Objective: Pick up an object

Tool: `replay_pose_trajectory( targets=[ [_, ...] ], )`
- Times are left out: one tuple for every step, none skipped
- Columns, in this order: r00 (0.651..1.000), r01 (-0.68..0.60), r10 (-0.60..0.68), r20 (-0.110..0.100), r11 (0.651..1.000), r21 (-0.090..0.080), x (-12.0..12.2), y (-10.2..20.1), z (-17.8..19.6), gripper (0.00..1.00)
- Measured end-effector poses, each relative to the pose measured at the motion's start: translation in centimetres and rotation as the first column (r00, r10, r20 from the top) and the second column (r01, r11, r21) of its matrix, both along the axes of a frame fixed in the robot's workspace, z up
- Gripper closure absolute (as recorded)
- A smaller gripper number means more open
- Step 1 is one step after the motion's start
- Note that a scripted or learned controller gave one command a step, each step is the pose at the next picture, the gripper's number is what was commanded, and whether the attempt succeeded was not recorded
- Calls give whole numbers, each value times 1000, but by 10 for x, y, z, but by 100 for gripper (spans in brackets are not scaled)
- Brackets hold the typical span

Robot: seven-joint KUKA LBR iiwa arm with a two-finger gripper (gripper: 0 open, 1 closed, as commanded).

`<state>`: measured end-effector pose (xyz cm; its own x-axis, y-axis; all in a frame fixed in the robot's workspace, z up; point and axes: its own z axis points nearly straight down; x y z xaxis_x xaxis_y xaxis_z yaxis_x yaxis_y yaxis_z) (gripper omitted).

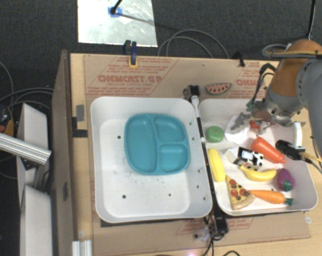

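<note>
Two white bins are sitting side by side on the worktop [150, 76]. Left bin [110, 196] is holding a teal divided plate [156, 144], lying flat near its centre. Right bin [310, 193] is carrying the toy food: green round piece [215, 134] at the left wall, yellow corn cob [216, 165] just below it, pizza slice [238, 193] at the front, banana [258, 174] mid-bin with a black-and-white cow-pattern piece [250, 157] touching its top, one carrot [267, 150] lying tilted above the banana, a second carrot [268, 196] along the front wall, purple eggplant [285, 180] at the right. Watermelon slice [218, 88] is lying on the worktop behind the right bin.

Arm [302, 84] is reaching in from the right, gripper [250, 122] hanging low over the back of the right bin, just above the tilted carrot and right of the green piece. Can't tell its grip state, too blurred. Nothing visibly held.
</note>
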<state>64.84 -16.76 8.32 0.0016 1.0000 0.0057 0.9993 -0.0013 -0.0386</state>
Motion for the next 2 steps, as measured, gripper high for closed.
replay_pose_trajectory(
  targets=[
    [999,1,0,43,1000,-9,-16,-41,35,0],
    [999,-9,9,42,1000,-7,19,-10,1,0]
  ],
)
